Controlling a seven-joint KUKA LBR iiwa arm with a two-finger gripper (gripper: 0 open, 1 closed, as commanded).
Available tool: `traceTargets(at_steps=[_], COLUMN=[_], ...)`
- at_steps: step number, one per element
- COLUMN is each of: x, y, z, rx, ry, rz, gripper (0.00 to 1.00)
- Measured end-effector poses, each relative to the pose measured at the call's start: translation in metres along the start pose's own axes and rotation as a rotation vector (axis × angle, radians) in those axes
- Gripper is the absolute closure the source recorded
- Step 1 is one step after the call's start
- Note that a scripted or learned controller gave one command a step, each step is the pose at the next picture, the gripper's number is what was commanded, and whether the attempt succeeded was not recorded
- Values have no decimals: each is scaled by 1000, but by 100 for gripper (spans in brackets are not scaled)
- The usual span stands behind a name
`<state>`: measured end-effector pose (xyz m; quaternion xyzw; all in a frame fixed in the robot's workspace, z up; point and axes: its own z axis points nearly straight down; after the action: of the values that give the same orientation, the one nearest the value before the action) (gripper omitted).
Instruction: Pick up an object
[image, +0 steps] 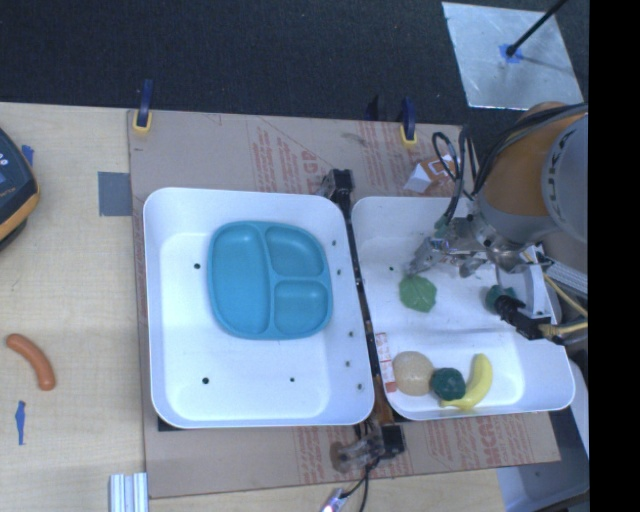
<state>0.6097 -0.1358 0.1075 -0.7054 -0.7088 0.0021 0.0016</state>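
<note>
Overhead, two shallow white bins sat side by side on a cardboard-covered bench. The left bin (160, 300) held a blue divided plate (269, 279), lying flat toward its far half. The right bin (545, 385), touching the left bin along one long edge, held four small things: a green leafy lump (418, 293) near its middle, and along its near wall a cream-coloured ball (412, 371), a dark teal ball (448, 382) and a yellow banana (476, 381), the three of them close together. The gripper (447, 252) hung over the right bin just beyond the green lump, its thin fingers spread apart with nothing between them. Well to the left of the left bin, an orange sausage (32, 360) lay on the bare wooden benchtop (70, 300). Blue clamps (144, 105) pinned the cardboard (250, 150) at the bench's far edge, with dark carpet (250, 45) beyond.
</note>
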Motion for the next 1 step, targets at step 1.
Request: traceTargets(at_steps=[1], x=[41], y=[-21], z=[16], rx=[-1], ry=[0], rz=[-1], gripper=[0])
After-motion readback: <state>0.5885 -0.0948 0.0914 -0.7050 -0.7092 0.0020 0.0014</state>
